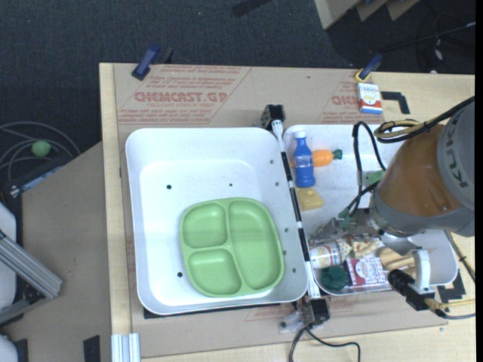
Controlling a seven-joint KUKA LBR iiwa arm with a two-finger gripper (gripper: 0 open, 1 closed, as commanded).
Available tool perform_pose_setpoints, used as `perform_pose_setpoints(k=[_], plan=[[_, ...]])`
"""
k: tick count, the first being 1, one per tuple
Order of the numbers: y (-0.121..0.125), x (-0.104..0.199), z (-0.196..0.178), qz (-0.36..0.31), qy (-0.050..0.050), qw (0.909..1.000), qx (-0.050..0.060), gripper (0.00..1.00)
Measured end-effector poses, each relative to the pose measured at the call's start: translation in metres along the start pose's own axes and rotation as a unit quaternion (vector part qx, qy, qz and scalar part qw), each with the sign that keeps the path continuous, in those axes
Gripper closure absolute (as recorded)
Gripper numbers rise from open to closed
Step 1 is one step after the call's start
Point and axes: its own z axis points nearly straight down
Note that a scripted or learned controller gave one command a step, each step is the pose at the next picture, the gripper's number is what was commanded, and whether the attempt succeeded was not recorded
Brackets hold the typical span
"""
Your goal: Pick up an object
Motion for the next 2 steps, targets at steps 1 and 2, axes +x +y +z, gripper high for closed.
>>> perform_pose_setpoints(k=[1, 2], plan=[[0.067, 0.000, 0.000, 0.000, -0.001, 1.0000, -0.001, 0.00], [0.069, -0.002, -0.011, 0.000, -0.003, 1.0000, -0.005, 1.00]])
